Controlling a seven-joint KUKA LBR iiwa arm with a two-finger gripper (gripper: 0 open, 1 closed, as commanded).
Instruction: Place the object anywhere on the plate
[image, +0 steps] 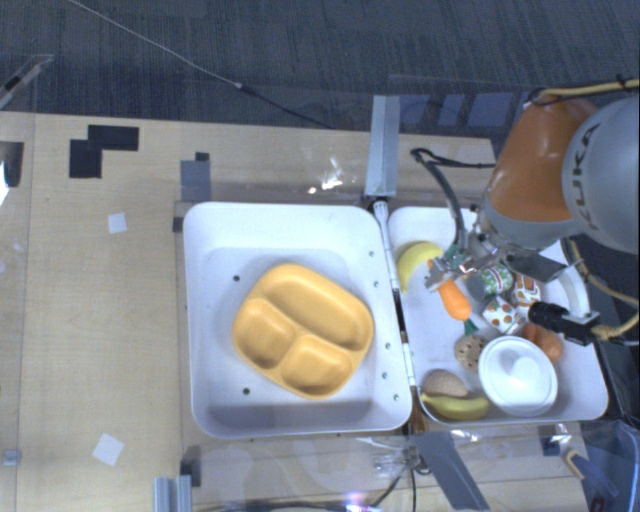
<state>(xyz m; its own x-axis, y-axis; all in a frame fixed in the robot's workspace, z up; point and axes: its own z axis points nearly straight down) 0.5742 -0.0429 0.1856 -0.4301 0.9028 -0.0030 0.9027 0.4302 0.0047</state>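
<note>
Left bin (200, 330), frame centre: yellow divided plate (300, 328), bare. Right bin (595, 395): crowded. Gripper (470, 262) low over its upper part, beside an orange carrot-like piece (455, 300) and a yellow-green fruit (417, 262); fingers' state cannot be made out, wrist and cables obscuring. White bowl (517, 374), banana (455, 405) lower right; other items partly hidden.

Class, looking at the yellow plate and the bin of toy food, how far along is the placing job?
Done: nothing rests on the yellow plate in the left bin. In hand: the gripper hovers in the right bin above the orange carrot, beside the yellow-green fruit. Left: grasping an object, carrying it across and placing it.
</note>
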